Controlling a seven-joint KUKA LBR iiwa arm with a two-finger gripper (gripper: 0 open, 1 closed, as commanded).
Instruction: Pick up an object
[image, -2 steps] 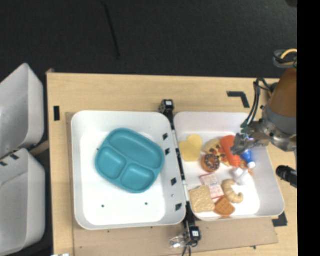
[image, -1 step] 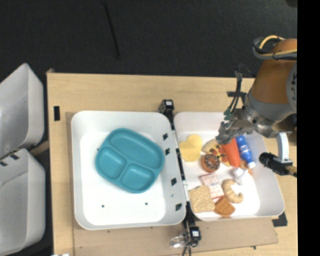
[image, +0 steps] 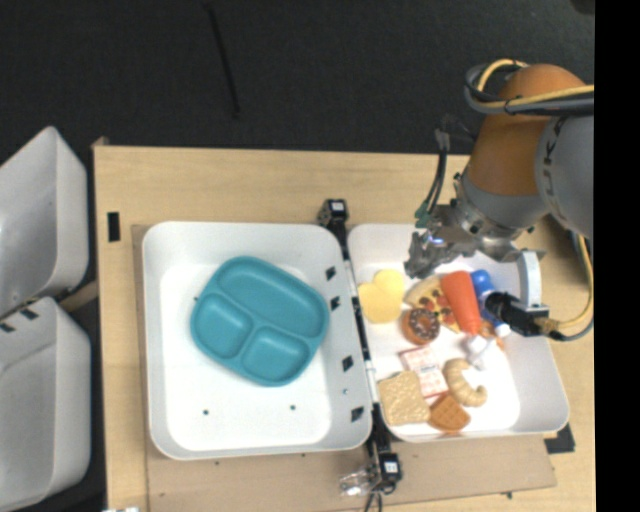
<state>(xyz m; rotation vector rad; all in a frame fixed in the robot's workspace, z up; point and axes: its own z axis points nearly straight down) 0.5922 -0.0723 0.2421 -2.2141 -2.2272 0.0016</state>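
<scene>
Where gripper (image: 425, 252) hovers, right bin (image: 540, 400) rim close.

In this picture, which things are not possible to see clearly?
- Gripper, camera view: small and dark against the right white bin; its state is unclear.
- Orange bottle-shaped toy: its upper end lies under the wrist.
- Small white printed packet: print too small to read.
- Grey arm: cut off at the right.
</scene>
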